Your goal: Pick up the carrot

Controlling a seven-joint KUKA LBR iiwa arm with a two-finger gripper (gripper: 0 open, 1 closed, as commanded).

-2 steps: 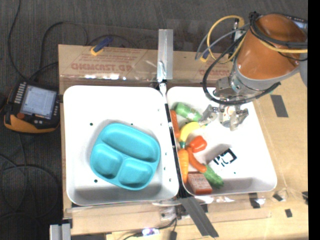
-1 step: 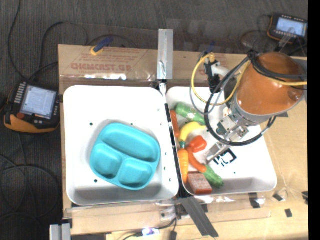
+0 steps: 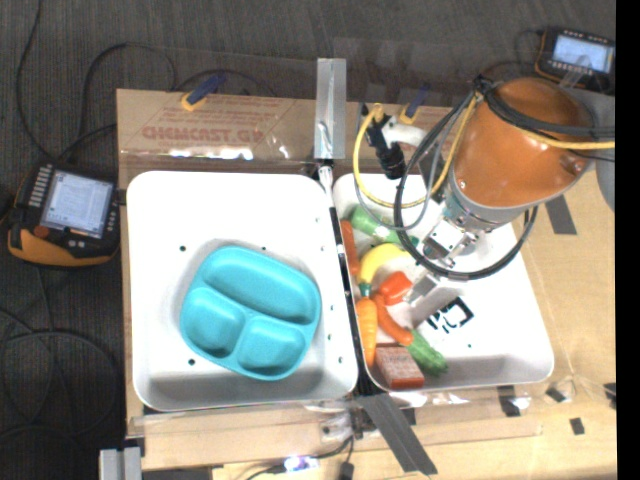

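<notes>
The carrot [image 3: 367,328] lies in the right bin [image 3: 500,353], close against its left wall, its length running roughly front to back. Just beside it sit other play foods: a yellow banana [image 3: 380,260] above it, an orange-red piece [image 3: 395,286] touching its upper right, a green piece [image 3: 425,353] to its lower right and a brown block [image 3: 399,368] at the bin's front edge. A second thin orange piece [image 3: 349,248] and a green one [image 3: 368,224] lie further back along the same wall.

The pincer [image 3: 425,293] hangs over the bin just right of the orange-red piece, near the carrot but not on it. Whether its fingers are apart or together cannot be told, and nothing can be seen held in it. Above it the arm's orange band [image 3: 520,153] bulks over the bin's rear, trailing black and yellow cables [image 3: 400,168].

The left bin [image 3: 160,198] holds a blue divided tray [image 3: 250,311], set at a tilt near the middle.

Both bins rest on a desk [image 3: 585,298] with a brown cardboard-like top, marked with dark tape at the right and front. The floor around it is dark carpet, with a handheld control unit [image 3: 65,213] at the left, another [image 3: 575,56] at the upper right, and loose cables.
</notes>
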